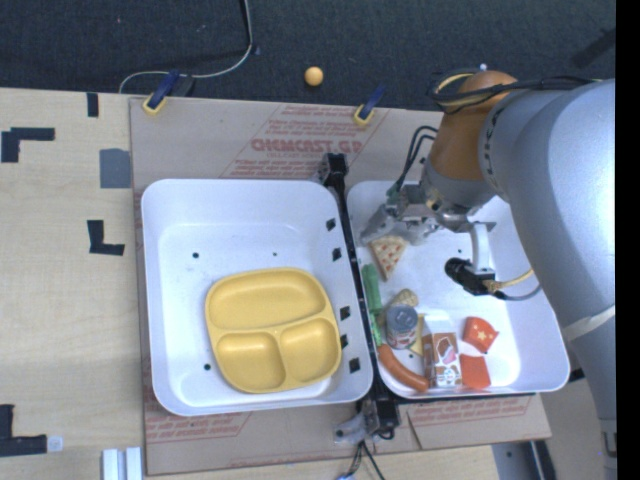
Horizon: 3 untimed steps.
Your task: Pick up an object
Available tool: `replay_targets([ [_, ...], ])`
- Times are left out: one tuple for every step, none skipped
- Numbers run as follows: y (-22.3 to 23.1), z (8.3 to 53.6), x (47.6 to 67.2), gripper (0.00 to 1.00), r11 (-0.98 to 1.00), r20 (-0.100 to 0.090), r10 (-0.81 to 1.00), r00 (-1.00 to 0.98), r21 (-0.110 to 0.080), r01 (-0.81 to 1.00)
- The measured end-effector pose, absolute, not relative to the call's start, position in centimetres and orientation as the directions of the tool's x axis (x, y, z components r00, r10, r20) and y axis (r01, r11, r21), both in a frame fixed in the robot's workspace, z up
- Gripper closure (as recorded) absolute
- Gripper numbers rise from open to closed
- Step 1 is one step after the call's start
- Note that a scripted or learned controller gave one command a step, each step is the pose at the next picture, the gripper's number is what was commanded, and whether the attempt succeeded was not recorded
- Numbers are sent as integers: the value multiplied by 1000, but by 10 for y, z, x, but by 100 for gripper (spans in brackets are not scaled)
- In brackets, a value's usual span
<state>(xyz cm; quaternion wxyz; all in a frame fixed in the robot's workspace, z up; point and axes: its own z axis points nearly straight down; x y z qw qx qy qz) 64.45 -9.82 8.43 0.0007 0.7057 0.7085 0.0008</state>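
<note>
Pizza slice (pixel 388 256) just below fingers (pixel 395 224)

Left bin (pixel 170 228) and right bin (pixel 530 338): smooth white plastic with a slight sheen. Divided tray (pixel 272 326): matt yellow plastic. Bench board (pixel 290 143): brown cardboard, matt, printed in red. Surrounding tabletop (pixel 60 298): pale wood-grain surface, low gloss. Arm (pixel 555 178): smooth grey casing, softly glossy, with a shiny orange band (pixel 462 138). Small can (pixel 402 322): metallic top. Sausage (pixel 400 370): glossy plastic look. Background floor (pixel 110 18): dark, rough, carpet-like.
</note>
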Motion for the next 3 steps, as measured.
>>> replay_targets([
  [-96, 84, 631, 0, 0, -1, 1000, 0, -1, 1000],
  [-97, 85, 614, 0, 1, -1, 1000, -1, -1, 1000],
  [-100, 84, 652, 0, 3, 0, 1000, -3, 1, 1000],
])
